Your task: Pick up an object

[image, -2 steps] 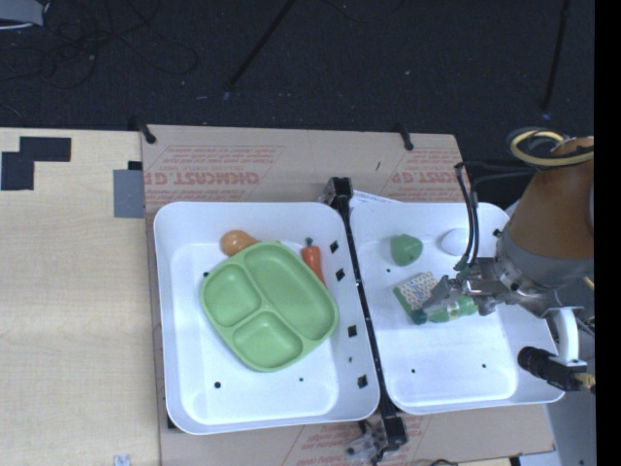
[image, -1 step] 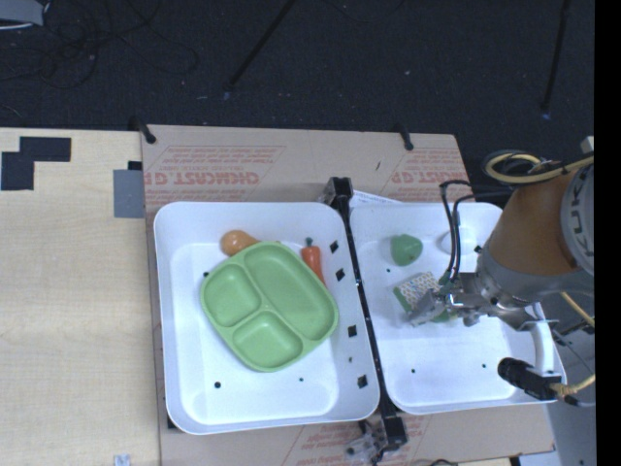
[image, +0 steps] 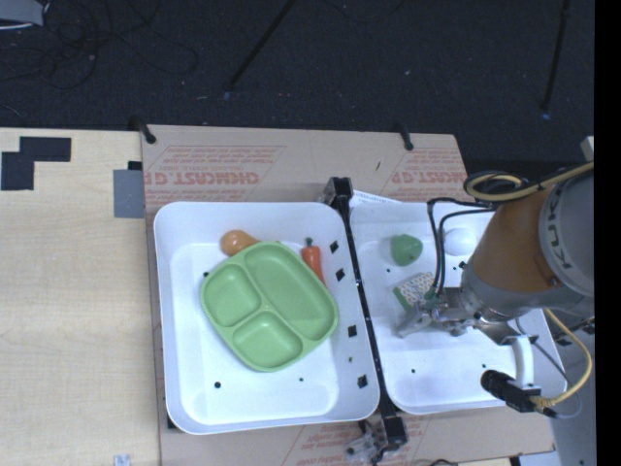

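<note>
Nearest you, the right bin [image: 456, 396] shows bare white floor along its front edge, with the arm [image: 524, 250] reaching in from 3 o'clock and the gripper [image: 412, 320] low over the bin's middle.

Gripper state: you can make out metal fingers pointing toward 9 o'clock, but whether they stand apart or together cannot be told at this resolution. Nothing is visibly between them, so log no grasp.

Candidates in the right bin:
- speckled block [image: 415, 287], pale with a dotted face, just beside the gripper at its 12 o'clock. Contact or a small gap: cannot tell.
- green lump [image: 407, 249], rounded, further toward 12 o'clock, apart from the block.
- a white item [image: 460, 239] near the back wall, too washed out to identify.

Left bin [image: 194, 396]: green divided plate [image: 269, 305] tilted across the floor, an orange ball [image: 236, 242] touching its rim at 11 o'clock, a carrot-like piece [image: 311, 258] at its 1 o'clock.

Handling judgement: you should treat the speckled block as the likely target. It looks light and sponge-like, probably soft and compressible, not fragile and not slippery. Take it across its narrow sides, centred, with a deep bite; a shallow pinch on a corner would likely let it squirm out. The green lump looks smooth and rounded, so expect it to roll away under an off-centre closing.
</note>
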`<state>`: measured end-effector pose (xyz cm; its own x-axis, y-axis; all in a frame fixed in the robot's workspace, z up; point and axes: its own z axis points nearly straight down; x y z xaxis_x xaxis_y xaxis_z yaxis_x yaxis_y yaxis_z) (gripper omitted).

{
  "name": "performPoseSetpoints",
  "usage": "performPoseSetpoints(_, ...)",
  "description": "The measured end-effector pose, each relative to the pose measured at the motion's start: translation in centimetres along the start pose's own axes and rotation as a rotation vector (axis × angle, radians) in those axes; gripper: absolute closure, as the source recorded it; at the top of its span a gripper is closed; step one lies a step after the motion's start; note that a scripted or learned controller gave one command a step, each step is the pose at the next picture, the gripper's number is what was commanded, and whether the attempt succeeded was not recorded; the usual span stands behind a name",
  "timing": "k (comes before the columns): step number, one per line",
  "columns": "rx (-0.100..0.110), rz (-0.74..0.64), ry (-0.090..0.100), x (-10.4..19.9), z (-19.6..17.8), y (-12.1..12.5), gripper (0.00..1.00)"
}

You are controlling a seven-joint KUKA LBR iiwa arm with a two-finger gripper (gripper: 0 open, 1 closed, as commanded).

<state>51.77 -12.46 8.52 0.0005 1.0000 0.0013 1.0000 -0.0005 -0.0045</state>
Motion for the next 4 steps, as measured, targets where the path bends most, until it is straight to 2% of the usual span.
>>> performPoseSetpoints(1, 0.000, 0.007, -0.001, -0.3, -1.2, 0.0, 1.00)
performPoseSetpoints(2, -0.005, -0.002, 0.000, 0.6, -6.4, -0.5, 1.00)
performPoseSetpoints(4, -0.008, 0.000, -0.003, -1.4, -16.6, -1.2, 1.00)
